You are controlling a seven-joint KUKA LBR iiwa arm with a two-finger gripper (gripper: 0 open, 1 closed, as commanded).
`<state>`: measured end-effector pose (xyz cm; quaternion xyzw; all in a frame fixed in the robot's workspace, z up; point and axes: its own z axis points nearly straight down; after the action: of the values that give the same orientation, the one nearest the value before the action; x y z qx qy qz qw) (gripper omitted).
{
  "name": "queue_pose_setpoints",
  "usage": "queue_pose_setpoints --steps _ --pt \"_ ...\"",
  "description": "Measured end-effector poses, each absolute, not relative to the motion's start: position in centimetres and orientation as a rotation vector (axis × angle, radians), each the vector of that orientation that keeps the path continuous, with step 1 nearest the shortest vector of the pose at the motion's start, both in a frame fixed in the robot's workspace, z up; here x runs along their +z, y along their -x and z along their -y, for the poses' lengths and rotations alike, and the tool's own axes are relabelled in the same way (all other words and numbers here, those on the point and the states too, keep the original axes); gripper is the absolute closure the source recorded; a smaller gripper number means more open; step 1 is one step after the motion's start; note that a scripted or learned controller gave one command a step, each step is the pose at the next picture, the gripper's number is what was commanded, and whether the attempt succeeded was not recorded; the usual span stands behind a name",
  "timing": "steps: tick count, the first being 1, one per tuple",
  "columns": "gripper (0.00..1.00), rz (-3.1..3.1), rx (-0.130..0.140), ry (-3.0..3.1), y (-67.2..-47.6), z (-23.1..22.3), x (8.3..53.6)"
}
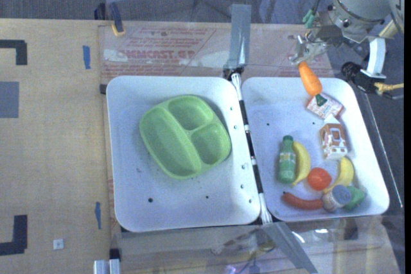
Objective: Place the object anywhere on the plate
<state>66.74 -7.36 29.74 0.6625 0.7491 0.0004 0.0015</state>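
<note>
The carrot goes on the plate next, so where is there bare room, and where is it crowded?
The green plate has all three compartments bare, and the left bin floor around it is free. The right bin is bare at its upper left, crowded lower right.

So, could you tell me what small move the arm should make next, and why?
Probably carry the carrot leftward toward the green plate: it hangs from the gripper above the right bin's far edge, while the plate lies in the left bin.

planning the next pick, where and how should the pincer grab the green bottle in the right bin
Grip the green bottle across its middle, coming straight down from above. It lies flat, cap toward the bin's far side, with a banana pressed against its right side, so the pincer needs one finger slipped between them.
</note>
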Motion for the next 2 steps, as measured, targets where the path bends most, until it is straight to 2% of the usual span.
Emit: queue_pose_setpoints --steps 1,2 --pt "1.0 -2.479 0.001 -1.928 -61.9 0.6 20.5" --pt "1.0 -2.424 -0.001 -2.001 -61.6 -6.9 18.5"
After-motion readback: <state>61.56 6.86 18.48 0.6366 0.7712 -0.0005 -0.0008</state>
